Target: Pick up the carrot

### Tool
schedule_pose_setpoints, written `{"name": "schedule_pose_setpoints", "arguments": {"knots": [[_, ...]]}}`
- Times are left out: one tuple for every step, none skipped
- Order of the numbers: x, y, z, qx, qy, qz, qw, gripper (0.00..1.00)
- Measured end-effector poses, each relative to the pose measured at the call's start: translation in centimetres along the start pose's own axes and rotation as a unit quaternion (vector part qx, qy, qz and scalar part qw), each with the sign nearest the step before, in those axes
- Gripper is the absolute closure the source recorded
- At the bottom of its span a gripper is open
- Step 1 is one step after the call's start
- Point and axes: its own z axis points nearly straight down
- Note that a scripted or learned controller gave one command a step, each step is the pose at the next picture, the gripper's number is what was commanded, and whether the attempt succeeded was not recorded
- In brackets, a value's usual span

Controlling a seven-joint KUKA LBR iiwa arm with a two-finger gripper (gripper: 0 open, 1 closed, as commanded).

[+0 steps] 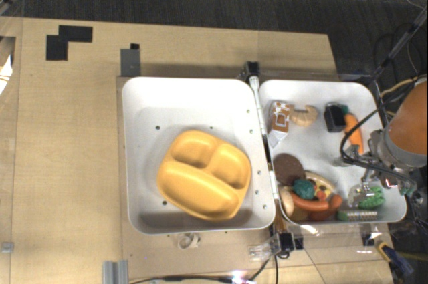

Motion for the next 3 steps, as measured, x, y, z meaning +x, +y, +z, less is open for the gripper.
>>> {"name": "schedule_pose_setpoints", "arguments": {"knots": [[0.2,0.15,-0.03,0.0,-0.002,-0.028,0.9996,0.0],[0.13,0.11,-0.03,0.0,-0.001,0.06,0.9982,0.0],[0.64,0.15,-0.06,0.0,-0.002,0.2,0.9797,0.0]]}}
